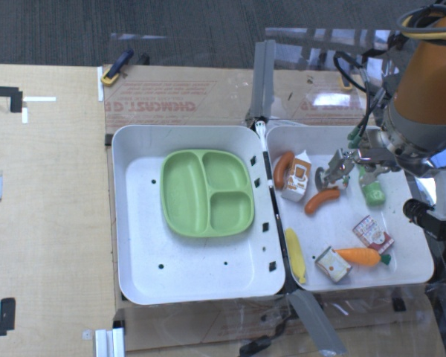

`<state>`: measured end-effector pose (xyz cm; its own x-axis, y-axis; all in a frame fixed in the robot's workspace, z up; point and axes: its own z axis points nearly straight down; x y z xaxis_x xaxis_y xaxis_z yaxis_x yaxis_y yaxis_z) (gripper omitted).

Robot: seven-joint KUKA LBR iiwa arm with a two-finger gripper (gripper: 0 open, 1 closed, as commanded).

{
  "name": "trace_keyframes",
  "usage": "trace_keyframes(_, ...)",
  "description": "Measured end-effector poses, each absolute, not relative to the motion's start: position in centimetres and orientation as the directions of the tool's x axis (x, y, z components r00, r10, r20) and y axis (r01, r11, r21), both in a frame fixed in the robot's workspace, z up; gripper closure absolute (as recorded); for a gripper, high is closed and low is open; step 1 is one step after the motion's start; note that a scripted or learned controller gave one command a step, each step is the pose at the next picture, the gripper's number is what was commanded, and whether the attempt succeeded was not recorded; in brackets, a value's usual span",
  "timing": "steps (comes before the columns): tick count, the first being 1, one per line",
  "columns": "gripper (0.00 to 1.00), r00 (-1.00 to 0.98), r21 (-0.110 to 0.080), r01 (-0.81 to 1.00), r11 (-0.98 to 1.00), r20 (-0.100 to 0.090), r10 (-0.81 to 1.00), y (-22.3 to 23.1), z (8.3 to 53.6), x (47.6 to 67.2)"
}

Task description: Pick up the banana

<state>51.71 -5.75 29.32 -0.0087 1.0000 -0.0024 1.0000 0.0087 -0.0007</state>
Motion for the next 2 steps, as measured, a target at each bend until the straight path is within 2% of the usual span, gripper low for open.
trace_keyframes(1,0.00,-0.469,-0.003,0.883,0.469,0.000,0.883,3.0,23.0,47.7)
trace_keyframes(2,0.00,-0.367,-0.004,0.930,0.367,0.000,0.930,-0.7,19.1,47.7)
